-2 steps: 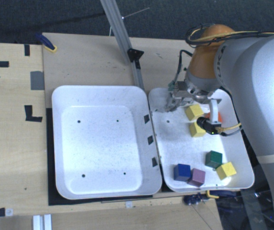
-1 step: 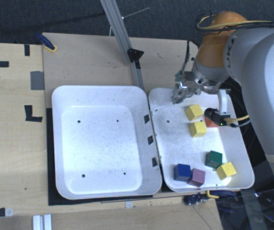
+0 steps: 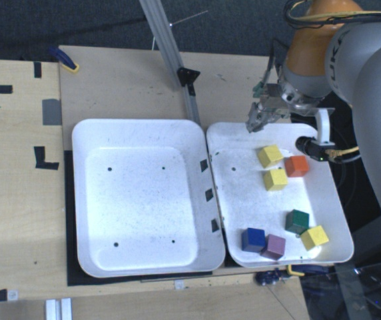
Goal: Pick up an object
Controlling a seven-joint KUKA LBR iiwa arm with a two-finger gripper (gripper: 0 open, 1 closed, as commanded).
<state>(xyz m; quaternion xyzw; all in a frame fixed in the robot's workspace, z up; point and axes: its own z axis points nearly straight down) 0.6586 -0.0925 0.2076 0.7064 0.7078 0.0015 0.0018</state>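
Seven small blocks lie in the right bin (image 3: 324, 199), the white tray on the side where the arm reaches in. Two yellow cubes sit near its upper middle: the upper yellow cube (image 3: 269, 155) is turned a little, and the lower yellow cube (image 3: 275, 179) lies just below it, close but seemingly apart. An orange block (image 3: 296, 166) rests just to their right, near the bin's wall. Lower down, a dark green block (image 3: 298, 221) sits above a third yellow cube (image 3: 314, 237), the two nearly touching. Along the bottom edge a blue cube (image 3: 253, 239) and a purple block (image 3: 274, 246) lie side by side, touching or almost so. All have plain matte faces and sharp corners. The end effector (image 3: 258, 121) hangs over the bin's upper rim, above and left of the upper yellow cube and apart from every block; whether its fingers are apart or together cannot be told from here. The left bin (image 3: 84, 179) sits beside it on the tabletop (image 3: 17, 199).
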